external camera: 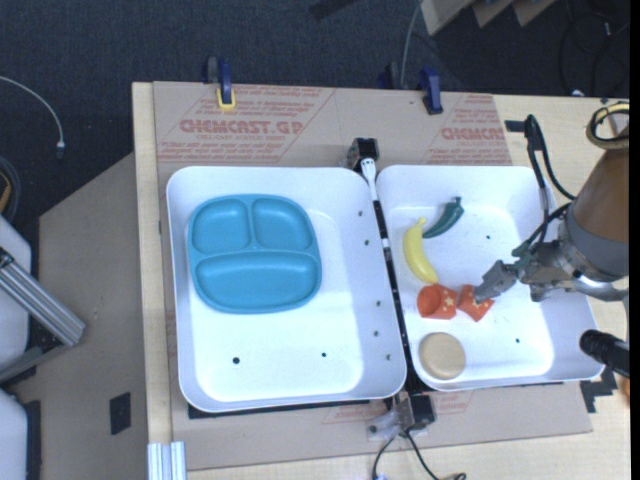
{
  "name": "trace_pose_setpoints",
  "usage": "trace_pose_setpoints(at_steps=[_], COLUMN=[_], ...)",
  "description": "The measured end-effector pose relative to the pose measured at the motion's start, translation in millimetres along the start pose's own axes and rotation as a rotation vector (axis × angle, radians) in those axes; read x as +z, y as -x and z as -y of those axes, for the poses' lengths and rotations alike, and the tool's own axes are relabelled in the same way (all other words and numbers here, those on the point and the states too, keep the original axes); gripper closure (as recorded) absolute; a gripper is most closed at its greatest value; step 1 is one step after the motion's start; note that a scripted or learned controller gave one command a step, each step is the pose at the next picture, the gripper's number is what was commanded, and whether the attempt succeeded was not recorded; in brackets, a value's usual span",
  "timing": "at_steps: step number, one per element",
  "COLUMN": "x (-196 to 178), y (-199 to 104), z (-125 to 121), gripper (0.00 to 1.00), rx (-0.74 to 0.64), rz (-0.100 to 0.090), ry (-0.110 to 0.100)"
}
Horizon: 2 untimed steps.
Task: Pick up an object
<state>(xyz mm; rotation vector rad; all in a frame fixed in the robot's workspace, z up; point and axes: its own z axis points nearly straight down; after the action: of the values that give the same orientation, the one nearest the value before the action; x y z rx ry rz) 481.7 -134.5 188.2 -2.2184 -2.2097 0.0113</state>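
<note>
The gripper [492,286], fingers I can't tell apart, hangs over red pieces [475,303] mid right bin [520,183], with bare floor toward its far rim.

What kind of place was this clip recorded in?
Most likely a robotics lab test bench. Two white bins sit side by side on a clamped board, toy food such as a banana lies in the right one, and cables trail over dark carpet.
</note>
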Motion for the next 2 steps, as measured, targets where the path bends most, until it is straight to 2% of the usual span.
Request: trace_pose_setpoints(at_steps=[1,2], x=[-5.6,57.1], y=[-0.3,4.3], z=[-3.1,-1.4], gripper=[0.0,0.0], rx=[-0.004,-0.003], rz=[0.002,0.0], ry=[0.012,0.005])
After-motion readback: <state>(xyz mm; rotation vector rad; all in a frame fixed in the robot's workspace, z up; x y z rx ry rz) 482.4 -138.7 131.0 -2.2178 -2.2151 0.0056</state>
